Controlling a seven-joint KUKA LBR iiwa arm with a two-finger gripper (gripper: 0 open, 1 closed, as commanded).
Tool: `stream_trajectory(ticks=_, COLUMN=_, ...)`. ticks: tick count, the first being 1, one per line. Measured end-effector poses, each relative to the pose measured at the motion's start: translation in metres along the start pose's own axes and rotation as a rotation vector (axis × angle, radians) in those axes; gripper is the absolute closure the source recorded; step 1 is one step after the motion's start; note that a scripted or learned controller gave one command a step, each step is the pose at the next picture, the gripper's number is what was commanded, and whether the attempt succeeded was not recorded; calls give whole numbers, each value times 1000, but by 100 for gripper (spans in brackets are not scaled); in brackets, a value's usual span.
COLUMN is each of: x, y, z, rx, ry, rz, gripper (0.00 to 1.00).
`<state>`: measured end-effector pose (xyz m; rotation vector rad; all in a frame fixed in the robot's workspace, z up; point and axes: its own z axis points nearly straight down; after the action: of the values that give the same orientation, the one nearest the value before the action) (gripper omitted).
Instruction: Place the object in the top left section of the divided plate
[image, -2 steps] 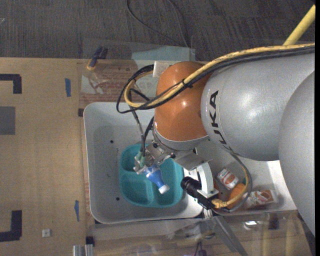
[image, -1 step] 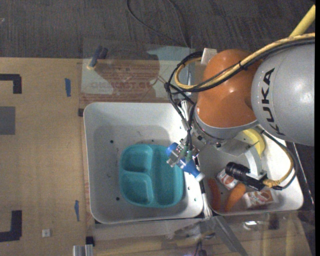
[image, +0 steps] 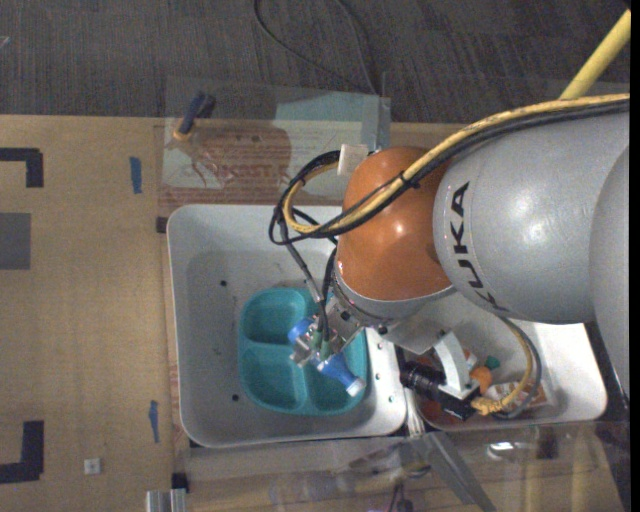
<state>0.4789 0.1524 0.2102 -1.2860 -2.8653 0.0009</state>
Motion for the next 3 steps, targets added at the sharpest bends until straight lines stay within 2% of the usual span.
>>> stream_trajectory(ticks=1, x=-16, y=24, z=13, rx=-4, ry=-3, rz=-55, gripper=100)
stream_trajectory(ticks=2, x=-47, y=25, z=61, rx=0, ry=0, rz=7, gripper=100)
stream_trajectory(ticks=3, x=-48, y=25, z=61, rx=-1, ry=0, rz=7, gripper=0)
